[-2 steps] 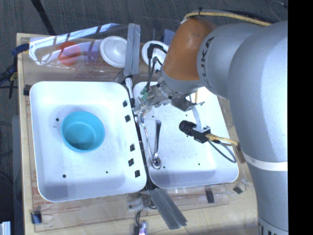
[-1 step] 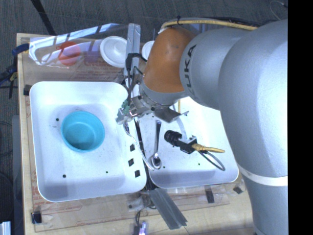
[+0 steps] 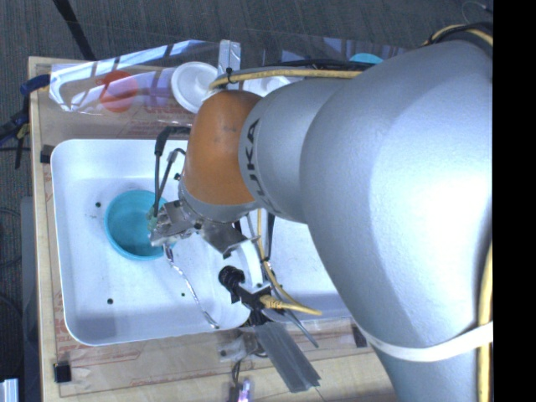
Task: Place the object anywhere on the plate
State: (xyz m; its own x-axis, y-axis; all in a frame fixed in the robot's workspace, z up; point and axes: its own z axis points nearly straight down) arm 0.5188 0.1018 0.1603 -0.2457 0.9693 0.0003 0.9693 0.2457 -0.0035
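Note:
A teal round dish [image 3: 130, 223] lies in the left part of the white left bin [image 3: 75, 182]. My gripper [image 3: 167, 229] hangs below the orange band [image 3: 219, 153] and sits right at the dish's right rim, covering that edge. Whether anything is held between the fingers is hidden by the gripper body. A white plate [image 3: 197, 287] lies just below and right of the gripper; its thin curved rim shows against the bin floor, and the arm covers part of it.
The grey arm [image 3: 377, 208] covers the right bin and most of the right half of the view. Cables and a black fitting [image 3: 230, 276] hang over the white plate. Behind the bins lie clear plastic with a red item [image 3: 117, 90] and a white round lid [image 3: 193, 82].

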